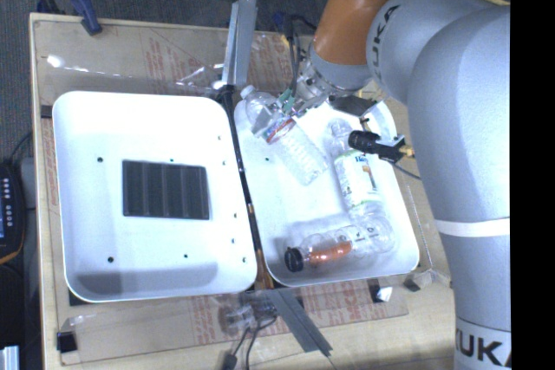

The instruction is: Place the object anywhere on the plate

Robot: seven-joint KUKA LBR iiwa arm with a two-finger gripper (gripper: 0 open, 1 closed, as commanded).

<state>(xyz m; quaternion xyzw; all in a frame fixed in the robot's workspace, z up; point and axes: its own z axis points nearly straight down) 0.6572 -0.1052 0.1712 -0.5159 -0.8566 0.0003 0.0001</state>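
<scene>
Picking step, by the look of it: gripper (290, 104) down on clear bottle (290, 143) in right bin (401, 212); grip impossible to tell. Next: lift, carry to dark plate (166, 189).

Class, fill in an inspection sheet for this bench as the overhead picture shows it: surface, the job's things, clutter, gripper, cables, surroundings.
Surface: wooden bench bearing two white bins.
Job's things: dark ribbed plate in the left bin; three clear plastic bottles in the right bin, one at the gripper, one white-capped, one black-capped.
Clutter: nothing seen.
Gripper: gripper at the right bin's far end; finger state unclear.
Cables: thin black lead by the wrist.
Surroundings: dark floor, blue clamp.
</scene>
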